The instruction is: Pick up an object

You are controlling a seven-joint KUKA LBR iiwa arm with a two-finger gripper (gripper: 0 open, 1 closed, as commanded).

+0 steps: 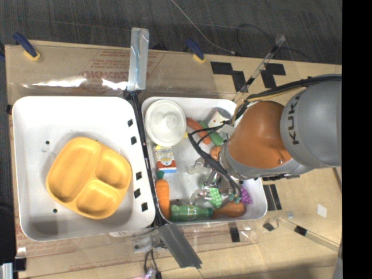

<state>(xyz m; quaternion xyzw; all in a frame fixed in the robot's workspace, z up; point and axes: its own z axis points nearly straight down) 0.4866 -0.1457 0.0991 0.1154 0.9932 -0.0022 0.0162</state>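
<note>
My gripper is low inside the right bin, under the orange wrist band and grey arm that come in from the right. It hangs just above a green knobbly toy near the bin's front wall. Close by lie a green bottle-shaped toy, a brown sausage-like toy and purple grapes. A carrot lies along the left wall. The arm hides the bin's right half.
A white bowl stands in the right bin's back left corner, with a small carton in front of it. Small orange and green toys lie behind the wrist. The left bin holds a yellow divided plate.
</note>
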